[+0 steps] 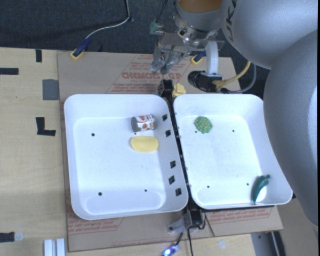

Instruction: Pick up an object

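1. Position. My fingers point(164, 63) hang over the cardboard sheet point(96, 73) toward the far edge of the worktop, just beyond the far rims of both bins and roughly in line with the seam where the bins meet.

2. Grip state. I cannot tell from this view whether the fingers are released or clenched (the tip is small and blurred). Nothing is visible between them, so I treat the pick as not yet made.

3. Candidates.
- Left bin point(69, 106): a small can point(143, 123) lies on its side in the far-right part of the bin floor, with a flat yellow oval piece point(144, 144) just beside it on the near side. The two are close, and I cannot tell whether they touch.
- Right bin point(258, 101): a green knobbly ball point(203, 124) sits in the far-left part. A teal-and-white object point(260, 190) rests against the wall at the corner nearest the worktop's near right.

4. Governing relation. Every candidate lies toward the near edge of the worktop from my fingers. The can and the green ball are the closest, the can slightly left of the seam line and the ball to its right. The teal-and-white object is well apart.

5. Axis. The can's long axis runs about parallel to the worktop's far edge, as does the oval's. In my judgement, a grasp on the can calls for closing across that axis, with the descent kept clear of the oval on its near side.
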Controlling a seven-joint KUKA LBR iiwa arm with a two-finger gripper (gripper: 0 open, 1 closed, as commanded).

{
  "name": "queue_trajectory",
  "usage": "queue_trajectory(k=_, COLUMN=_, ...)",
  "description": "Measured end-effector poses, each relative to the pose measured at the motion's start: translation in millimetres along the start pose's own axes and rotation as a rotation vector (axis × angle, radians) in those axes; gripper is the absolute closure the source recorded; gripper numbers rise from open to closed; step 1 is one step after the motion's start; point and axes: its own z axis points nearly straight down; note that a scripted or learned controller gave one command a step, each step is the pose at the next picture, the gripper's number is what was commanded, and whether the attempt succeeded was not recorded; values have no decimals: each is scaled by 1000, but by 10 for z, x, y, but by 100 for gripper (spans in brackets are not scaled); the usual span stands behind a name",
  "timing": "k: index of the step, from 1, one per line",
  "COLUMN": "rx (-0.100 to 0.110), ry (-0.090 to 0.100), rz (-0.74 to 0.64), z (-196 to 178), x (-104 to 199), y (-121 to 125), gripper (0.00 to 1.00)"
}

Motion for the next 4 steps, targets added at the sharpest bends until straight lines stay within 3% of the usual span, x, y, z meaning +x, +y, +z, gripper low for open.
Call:
queue_trajectory(k=1, rx=0, ry=-1, rz=0, z=-1501, x=-108, y=117, gripper=100)
queue_trajectory(k=2, rx=16, ry=0, rz=0, z=-1891, x=-110, y=-548, gripper=100)
queue_trajectory(k=3, rx=22, ry=-1, rz=-3, z=-1888, x=188, y=-1445, gripper=100)
queue_trajectory(k=4, rx=37, ry=-7, rz=9, z=72, x=-536, y=-1303, gripper=100)
